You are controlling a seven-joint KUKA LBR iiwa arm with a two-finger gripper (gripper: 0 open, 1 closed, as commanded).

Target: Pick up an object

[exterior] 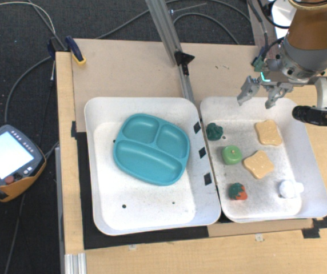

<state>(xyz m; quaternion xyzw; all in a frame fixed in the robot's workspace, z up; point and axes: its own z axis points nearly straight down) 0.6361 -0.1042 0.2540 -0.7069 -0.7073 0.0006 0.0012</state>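
While the hand [262, 94] hangs open and empty above the toast [268, 133], it should descend straight, fingers straddling its narrow sides.

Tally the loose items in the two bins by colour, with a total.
Teal: 1, divided plate
Tan: 2, bread pieces
Green: 2, dark green piece, green round piece
Red and green: 1, small piece
White: 1, ball
Total: 7
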